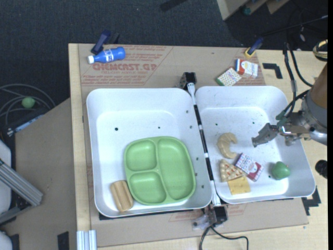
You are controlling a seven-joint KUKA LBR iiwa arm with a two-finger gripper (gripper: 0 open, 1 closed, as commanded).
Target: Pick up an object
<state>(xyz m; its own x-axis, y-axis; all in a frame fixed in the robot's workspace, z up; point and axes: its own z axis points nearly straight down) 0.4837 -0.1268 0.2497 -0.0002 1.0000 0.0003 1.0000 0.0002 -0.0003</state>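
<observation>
My gripper (pixel 274 139) hangs over the right bin (pixel 244 100), towards its right side, open with nothing between its fingers. One dark finger (pixel 261 136) points left toward a tan croissant (pixel 227 144). Below the gripper, on the bin floor, lie a red and white packet (pixel 248 166), a waffle piece (pixel 227 169), a yellow cheese slice (pixel 240 186) and a green ball (pixel 280 170). None of them touches the gripper.
The left bin (pixel 130 108) holds a green divided plate (pixel 157 169) and a tan bread piece (pixel 121 195) at its front left corner. A blue bottle (pixel 106 55) and small boxes (pixel 237 73) lie on the bench behind the bins.
</observation>
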